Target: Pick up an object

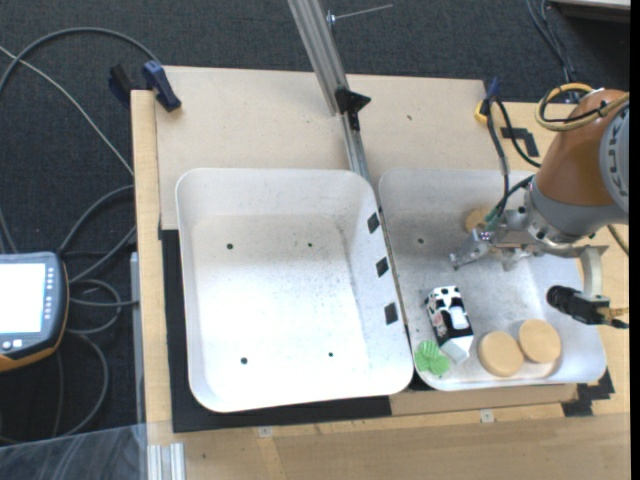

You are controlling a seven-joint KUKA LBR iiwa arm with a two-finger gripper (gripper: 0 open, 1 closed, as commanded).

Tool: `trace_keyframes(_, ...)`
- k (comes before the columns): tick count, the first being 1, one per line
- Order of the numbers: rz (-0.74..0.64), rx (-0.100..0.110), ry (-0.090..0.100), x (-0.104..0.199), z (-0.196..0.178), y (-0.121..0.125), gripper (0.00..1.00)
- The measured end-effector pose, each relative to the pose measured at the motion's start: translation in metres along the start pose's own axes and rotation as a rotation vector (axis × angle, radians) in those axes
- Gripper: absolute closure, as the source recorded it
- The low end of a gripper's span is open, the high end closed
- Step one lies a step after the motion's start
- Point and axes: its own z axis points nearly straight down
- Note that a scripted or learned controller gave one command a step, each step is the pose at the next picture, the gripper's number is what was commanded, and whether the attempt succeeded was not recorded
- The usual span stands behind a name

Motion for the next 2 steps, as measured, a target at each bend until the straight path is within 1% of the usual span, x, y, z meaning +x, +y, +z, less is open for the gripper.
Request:
trace_keyframes(1,0.000,-0.009,-0.001,0.000,-0.015,0.003,1.00)
trace_keyframes(2,-0.002,-0.016,-0.005,-0.002,-0.076,0.012,1.00)
